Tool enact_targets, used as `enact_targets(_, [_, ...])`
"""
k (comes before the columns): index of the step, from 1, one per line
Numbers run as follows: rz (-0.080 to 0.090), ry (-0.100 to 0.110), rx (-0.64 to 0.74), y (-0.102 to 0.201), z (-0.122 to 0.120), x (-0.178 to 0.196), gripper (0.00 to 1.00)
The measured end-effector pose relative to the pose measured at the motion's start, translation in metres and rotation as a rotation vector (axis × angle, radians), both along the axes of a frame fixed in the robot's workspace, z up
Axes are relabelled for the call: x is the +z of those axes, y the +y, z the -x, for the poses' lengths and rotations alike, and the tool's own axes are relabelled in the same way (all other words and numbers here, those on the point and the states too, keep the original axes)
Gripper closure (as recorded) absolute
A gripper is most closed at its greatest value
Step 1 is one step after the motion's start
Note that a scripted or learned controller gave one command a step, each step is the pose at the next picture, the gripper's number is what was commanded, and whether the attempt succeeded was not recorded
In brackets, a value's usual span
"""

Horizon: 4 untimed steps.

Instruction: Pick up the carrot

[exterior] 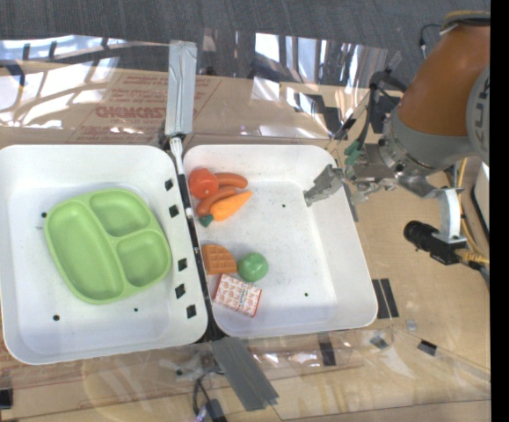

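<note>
Carrot (229, 206): lies in the right bin, near that bin's left wall and toward its far left corner, orange body slanting, green stub at the lower left end.
Left bin (25, 315): white and shallow, on the left half of the surface.
Green tray (106, 243): three-compartment plate resting in the left bin, roughly in its middle, tilted a little.
Tomato (202, 183): red-orange round piece in the right bin's far left corner, touching the carrot group.
Sausage (229, 181): orange-red long piece just beyond the carrot, beside the tomato.
Waffle piece (220, 258): brown ridged item near the right bin's left wall, closer to the near edge.
Patterned box (237, 295): small red-and-white packet just below the waffle piece, near the bin's near left corner.
Green ball (253, 266): just right of the waffle piece, touching or almost touching it.
Right bin (324, 271): white, speckled floor, bare across its right half.
Tool (323, 186): hangs over the right bin's far right area, well apart from the carrot; whether its jaws stand wide or narrow I cannot tell.
Arm (443, 86): grey with an orange band, coming in over the surface's right edge.
</note>
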<state>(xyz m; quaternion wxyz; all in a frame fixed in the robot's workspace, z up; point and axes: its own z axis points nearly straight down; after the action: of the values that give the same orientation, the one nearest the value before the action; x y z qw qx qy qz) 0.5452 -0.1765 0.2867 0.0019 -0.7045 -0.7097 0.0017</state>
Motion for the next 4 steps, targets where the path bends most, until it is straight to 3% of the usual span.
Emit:
enact_targets(1, [-0.002, 0.001, 0.181, 0.041, -0.039, -0.068, 0.00])
enact_targets(2, [-0.001, 0.003, 0.038, 0.082, -0.063, -0.112, 0.00])
enact_targets(3, [0.002, -0.021, -0.010, 0.049, -0.083, -0.180, 0.00])
enact_targets(4, [0.002, -0.009, -0.013, 0.084, -0.085, -0.192, 0.00])
